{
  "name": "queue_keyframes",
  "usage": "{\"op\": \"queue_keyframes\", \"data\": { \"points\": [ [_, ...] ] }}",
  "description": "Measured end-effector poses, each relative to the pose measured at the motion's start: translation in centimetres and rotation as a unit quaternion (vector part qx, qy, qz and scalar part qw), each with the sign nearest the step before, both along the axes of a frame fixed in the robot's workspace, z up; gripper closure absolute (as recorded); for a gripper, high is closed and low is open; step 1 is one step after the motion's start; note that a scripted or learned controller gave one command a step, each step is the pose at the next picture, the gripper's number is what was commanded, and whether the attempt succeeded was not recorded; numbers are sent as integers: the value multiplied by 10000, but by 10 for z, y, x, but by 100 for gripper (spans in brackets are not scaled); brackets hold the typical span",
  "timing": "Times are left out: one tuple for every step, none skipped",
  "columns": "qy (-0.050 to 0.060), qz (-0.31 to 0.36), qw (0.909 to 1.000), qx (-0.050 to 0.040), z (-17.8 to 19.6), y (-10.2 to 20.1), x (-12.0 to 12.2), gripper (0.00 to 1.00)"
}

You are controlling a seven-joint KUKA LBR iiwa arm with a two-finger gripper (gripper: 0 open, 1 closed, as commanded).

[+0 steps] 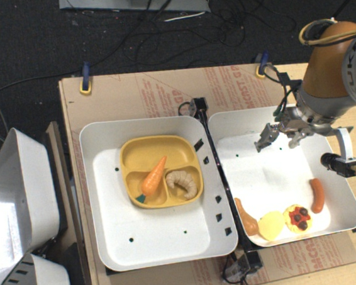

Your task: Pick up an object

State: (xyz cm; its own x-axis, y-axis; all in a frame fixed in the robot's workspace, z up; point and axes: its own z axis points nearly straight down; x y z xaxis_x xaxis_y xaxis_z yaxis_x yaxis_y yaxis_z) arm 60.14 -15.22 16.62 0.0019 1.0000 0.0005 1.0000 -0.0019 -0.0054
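Four food toys (272, 224) fill right bin (246, 131); two lie on yellow plate (129, 156).

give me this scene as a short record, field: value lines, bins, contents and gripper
left bin: holds a yellow tray
tray contents: carrot and shrimp, in separate lower compartments
right bin: sausage, drumstick, yellow round piece, small tart
item layout: all four along the near and right side of the right bin
gripper: over the far part of the right bin, nothing between its fingers
arm: enters from the right
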Motion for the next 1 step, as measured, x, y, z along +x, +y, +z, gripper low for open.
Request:
{"op": "queue_keyframes", "data": {
  "points": [
    [-4, 1, 10000, 0, -64, -2, -3, 0]
  ]
}}
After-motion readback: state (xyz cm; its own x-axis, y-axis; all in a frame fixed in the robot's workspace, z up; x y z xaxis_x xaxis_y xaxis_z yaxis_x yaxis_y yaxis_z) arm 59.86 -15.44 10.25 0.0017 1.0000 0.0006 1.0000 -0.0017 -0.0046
